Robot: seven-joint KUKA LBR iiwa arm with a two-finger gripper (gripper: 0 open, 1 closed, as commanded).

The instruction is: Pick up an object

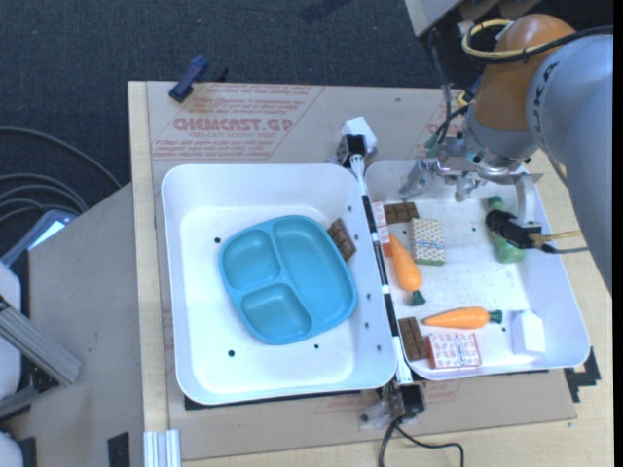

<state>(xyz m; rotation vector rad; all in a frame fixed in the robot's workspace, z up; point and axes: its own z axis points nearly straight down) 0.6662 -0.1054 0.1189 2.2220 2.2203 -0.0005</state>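
Note:
My gripper hangs over the far edge of the right bin, under the grey arm's orange band, with nothing seen in it. Below it in that bin lie a brown bar, a small patterned box and an orange carrot. A second carrot lies nearer the front. A green object rests at the bin's right side, just right of and below the gripper. The left bin holds a blue divided plate.
A white block, a red-and-white packet and another brown bar sit at the right bin's front. A brown piece lies beside the plate. A black divider rail runs between the bins.

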